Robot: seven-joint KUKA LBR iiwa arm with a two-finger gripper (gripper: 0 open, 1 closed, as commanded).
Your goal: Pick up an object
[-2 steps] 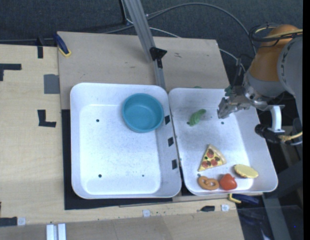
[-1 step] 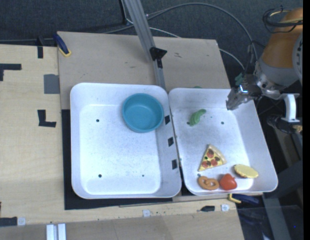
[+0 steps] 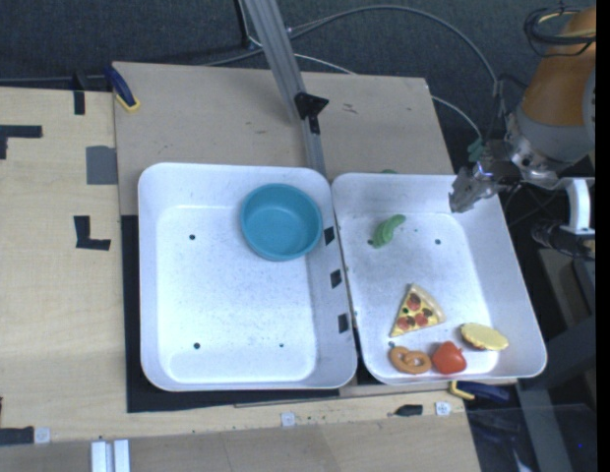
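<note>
I see a robotics lab: a plywood table (image 3: 49, 264) marked with black tape, two white bins (image 3: 231, 367) side by side, loose cables (image 3: 403, 13), a slanting metal pole (image 3: 275, 42), and plastic toy food (image 3: 416, 311) as test pieces.
</note>
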